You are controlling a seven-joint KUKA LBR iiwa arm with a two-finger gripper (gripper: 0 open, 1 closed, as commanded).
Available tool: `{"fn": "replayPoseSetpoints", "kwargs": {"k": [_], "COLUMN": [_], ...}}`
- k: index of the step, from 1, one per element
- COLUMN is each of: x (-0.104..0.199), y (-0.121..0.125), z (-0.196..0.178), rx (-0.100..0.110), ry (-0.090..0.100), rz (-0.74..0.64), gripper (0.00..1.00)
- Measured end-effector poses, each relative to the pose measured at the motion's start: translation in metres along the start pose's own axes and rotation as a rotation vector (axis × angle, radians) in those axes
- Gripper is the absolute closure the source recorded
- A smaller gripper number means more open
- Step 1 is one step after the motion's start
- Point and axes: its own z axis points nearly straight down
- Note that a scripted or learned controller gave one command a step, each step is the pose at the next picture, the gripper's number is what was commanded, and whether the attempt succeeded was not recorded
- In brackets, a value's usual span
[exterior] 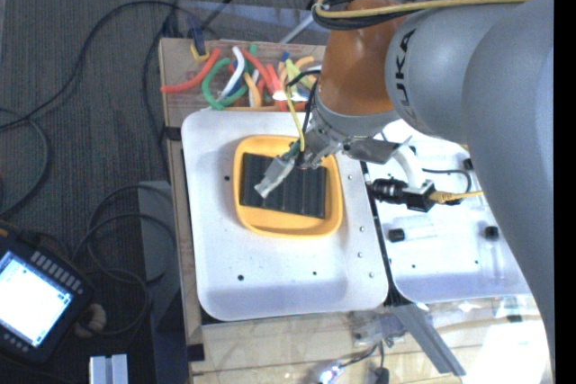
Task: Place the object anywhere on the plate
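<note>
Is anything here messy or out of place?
Mostly tidy. The yellow plate sits flat in the left bin with a dark ridged object on it. The one untidy spot is a tangle of colored cables heaped on the bench behind that bin.

Arm (pixel 468 58) hides much of right bin (pixel 450 265) (far corner too).

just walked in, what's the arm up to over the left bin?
The grey KUKA arm with the orange band reaches in from the right and hangs its tool over the yellow square plate in the left white bin. A dark ridged rectangular object already lies flat on the plate. One grey finger sits low over that object; whether the tool is gripping it can't be told from this view.
</note>
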Motion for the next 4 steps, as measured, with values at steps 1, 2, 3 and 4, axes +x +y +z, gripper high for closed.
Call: {"fn": "replayPoseSetpoints", "kwargs": {"k": [1, 2, 3, 4], "x": [-0.056, 0.002, -0.031, -0.004], "y": [0.050, 0.088, 0.070, 0.088], "z": [-0.001, -0.009, -0.029, -0.002], "rx": [-0.001, -0.002, -0.005, -0.002], "ry": [-0.004, -0.003, -0.004, -0.002], "rz": [-0.167, -0.428, -0.372, -0.667], "gripper": [0.00, 0.00, 0.00, 0.00]}}
